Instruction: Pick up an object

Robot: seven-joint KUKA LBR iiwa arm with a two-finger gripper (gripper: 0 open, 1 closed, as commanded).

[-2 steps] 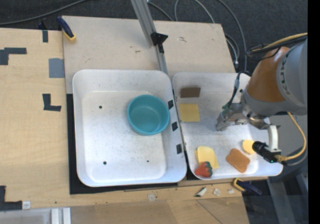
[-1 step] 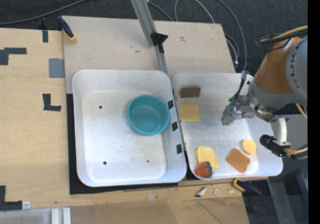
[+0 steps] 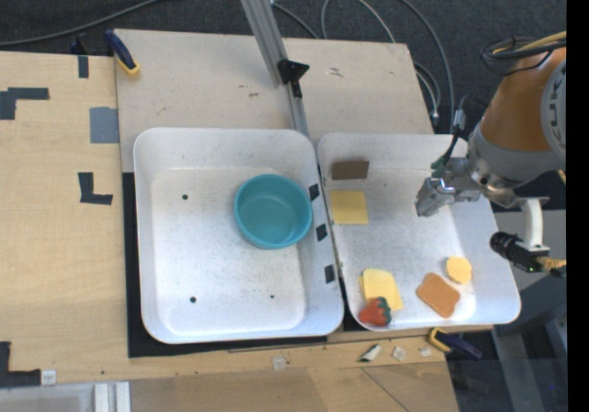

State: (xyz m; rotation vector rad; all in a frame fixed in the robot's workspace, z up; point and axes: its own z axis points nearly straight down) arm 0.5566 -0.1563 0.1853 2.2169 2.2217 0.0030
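Note:
The right bin (image 3: 405, 226) holds a brown block (image 3: 350, 169) at its back left and a pale yellow square slab (image 3: 349, 207) just in front of it. Near the front lie a yellow piece (image 3: 379, 286) with a red strawberry-like toy (image 3: 375, 313) against it, an orange slab (image 3: 438, 294) and a small yellow-orange lump (image 3: 459, 269). My gripper (image 3: 430, 200) hangs over the right bin's back right area, above bare floor, with nothing seen between its fingers. A teal bowl (image 3: 272, 210) sits upright in the left bin (image 3: 184, 245).
A slanted grey pole (image 3: 262, 24) crosses the back of the bench and ends at the gap between the bins. Cables (image 3: 386, 5) loop behind the right bin. A black fitting (image 3: 515, 252) sticks out beside the arm at the right bin's edge.

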